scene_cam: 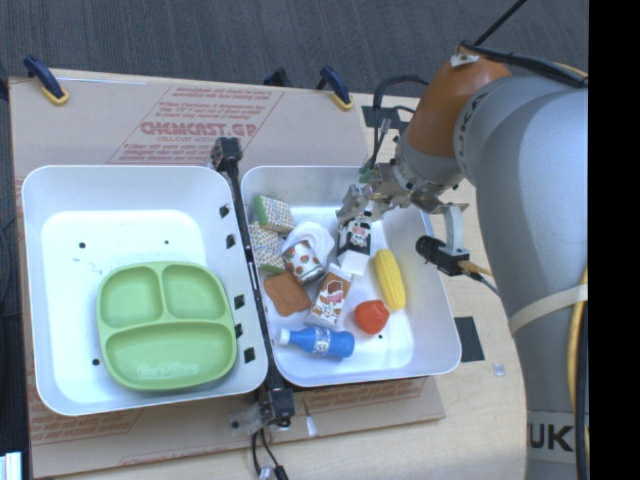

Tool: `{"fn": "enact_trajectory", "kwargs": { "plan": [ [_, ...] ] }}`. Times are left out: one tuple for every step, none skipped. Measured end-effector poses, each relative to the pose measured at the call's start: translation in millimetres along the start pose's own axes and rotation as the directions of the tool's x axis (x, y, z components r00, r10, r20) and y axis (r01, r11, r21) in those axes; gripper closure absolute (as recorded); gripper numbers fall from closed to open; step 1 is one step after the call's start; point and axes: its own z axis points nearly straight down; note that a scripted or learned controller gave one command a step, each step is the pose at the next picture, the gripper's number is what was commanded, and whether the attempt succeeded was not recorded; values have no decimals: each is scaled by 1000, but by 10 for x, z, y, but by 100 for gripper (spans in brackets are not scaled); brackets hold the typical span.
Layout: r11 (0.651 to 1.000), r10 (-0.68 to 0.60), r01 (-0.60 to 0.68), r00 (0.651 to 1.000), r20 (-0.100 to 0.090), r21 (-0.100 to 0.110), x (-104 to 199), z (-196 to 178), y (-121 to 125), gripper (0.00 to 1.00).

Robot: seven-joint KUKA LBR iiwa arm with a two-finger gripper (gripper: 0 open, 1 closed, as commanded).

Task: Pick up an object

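The claw (pixel 358 208) hangs low over the back of the right bin (pixel 430 318), just above a small black-and-white carton (pixel 356 238). Whether it is spread or pressed together cannot be told. Nothing is seen gripped. To do this step well, it probably should drop straight onto one item standing free of its neighbours; the carton below touches a white cup (pixel 305 253), so a slanted approach risks nudging both. Nearby in the same bin lie a yellow corn cob (pixel 389 279), a red tomato (pixel 371 316), a blue bottle (pixel 322 342), a brown slice (pixel 287 293) and a juice box (pixel 331 299). The left bin (pixel 50 208) holds a green divided plate (pixel 166 325).
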Motion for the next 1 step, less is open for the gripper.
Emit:
{"fn": "enact_trajectory", "kwargs": {
  "plan": [
    [1000,5,-5,1000,0,-3,210,-924,-1112,100]
  ]
}}
